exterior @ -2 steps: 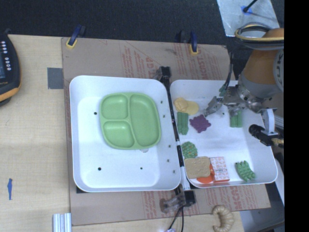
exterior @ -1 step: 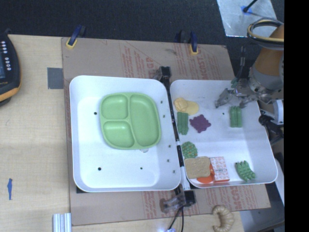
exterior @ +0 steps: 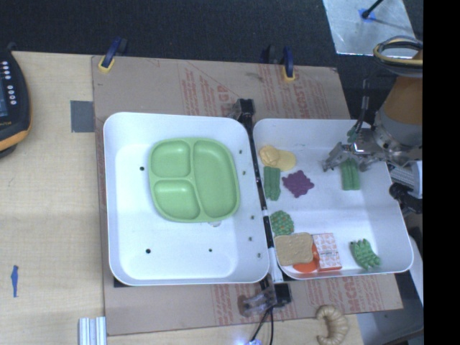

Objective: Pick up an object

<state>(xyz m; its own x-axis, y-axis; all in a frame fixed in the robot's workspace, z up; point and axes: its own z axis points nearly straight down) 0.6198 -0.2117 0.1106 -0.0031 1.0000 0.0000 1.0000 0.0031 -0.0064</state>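
Observation:
My gripper (exterior: 351, 157) hangs over the far right part of the right bin (exterior: 381, 218), open, with its grey fingers (exterior: 333, 161) spread wide. A green oblong block (exterior: 350, 175) lies on the bin floor just below and between the fingers; they are not closed on it. Further left in the same bin lie a yellow piece (exterior: 277, 157), a green stick (exterior: 272, 182) and a purple piece (exterior: 297, 184). Along the near side are a green broccoli-like piece (exterior: 281, 223), a tan slice (exterior: 295, 249), a red and white box (exterior: 328, 251) and a green ridged piece (exterior: 364, 254).
The left bin (exterior: 129, 257) holds a light green divided plate (exterior: 194, 179). The arm's orange band (exterior: 404, 99) rises at the right edge. A black and orange pendant (exterior: 11, 106) lies at the far left. A tan curled thing (exterior: 332, 323) sits outside the bins in front.

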